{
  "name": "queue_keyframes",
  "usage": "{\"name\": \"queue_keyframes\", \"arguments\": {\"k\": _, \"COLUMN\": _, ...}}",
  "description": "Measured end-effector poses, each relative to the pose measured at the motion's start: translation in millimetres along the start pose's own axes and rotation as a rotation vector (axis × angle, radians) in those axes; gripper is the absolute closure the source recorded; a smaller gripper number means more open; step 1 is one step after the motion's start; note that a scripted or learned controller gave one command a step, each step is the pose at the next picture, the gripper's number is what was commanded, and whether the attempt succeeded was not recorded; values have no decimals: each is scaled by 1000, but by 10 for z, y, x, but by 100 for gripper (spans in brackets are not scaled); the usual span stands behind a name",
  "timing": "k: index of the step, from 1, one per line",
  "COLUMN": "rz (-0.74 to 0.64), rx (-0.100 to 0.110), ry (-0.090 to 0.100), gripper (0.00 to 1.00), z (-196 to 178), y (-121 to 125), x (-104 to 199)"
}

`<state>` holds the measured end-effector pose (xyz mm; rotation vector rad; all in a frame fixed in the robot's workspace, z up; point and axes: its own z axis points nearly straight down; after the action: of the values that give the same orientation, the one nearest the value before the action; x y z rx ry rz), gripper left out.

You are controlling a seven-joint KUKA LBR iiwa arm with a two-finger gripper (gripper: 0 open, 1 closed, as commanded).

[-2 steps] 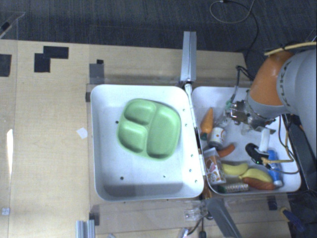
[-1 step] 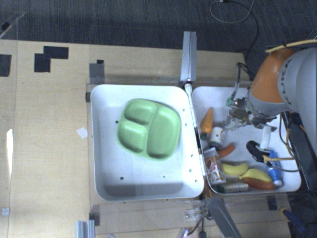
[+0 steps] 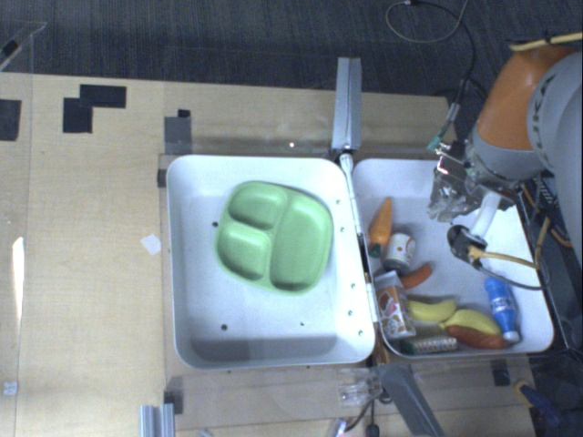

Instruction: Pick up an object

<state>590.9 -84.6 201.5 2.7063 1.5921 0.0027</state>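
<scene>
Right bin (image 3: 537, 335) was crowded along its 6 o'clock wall: bananas (image 3: 451, 315), blue bottle (image 3: 501, 306), carrot (image 3: 382, 219) at 9 o'clock; its upper centre lay bare. Left bin (image 3: 191, 271) held a green divided tray (image 3: 275, 236) at centre. Both bins sat on a pale wooden bench (image 3: 82, 244). Gripper (image 3: 448, 198) hung over the right bin at 12 o'clock; finger state indeterminate, no object seen between them.

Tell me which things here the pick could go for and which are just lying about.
Pick candidates, right bin: carrot, bananas, blue bottle, red sausage, small can; pincer above the bin.

Lying about: green divided plate in left bin, black cable on the floor.
</scene>
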Motion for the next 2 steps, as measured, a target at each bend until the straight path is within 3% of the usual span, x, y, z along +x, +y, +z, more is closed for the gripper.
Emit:
{"name": "queue_keyframes", "arguments": {"k": 1, "rz": 186, "rx": 4, "ry": -1, "gripper": 100, "z": 810, "y": -110, "x": -369}}
{"name": "queue_keyframes", "arguments": {"k": 2, "rz": 309, "rx": 2, "ry": 0, "gripper": 100, "z": -27, "y": -726, "x": 31}}
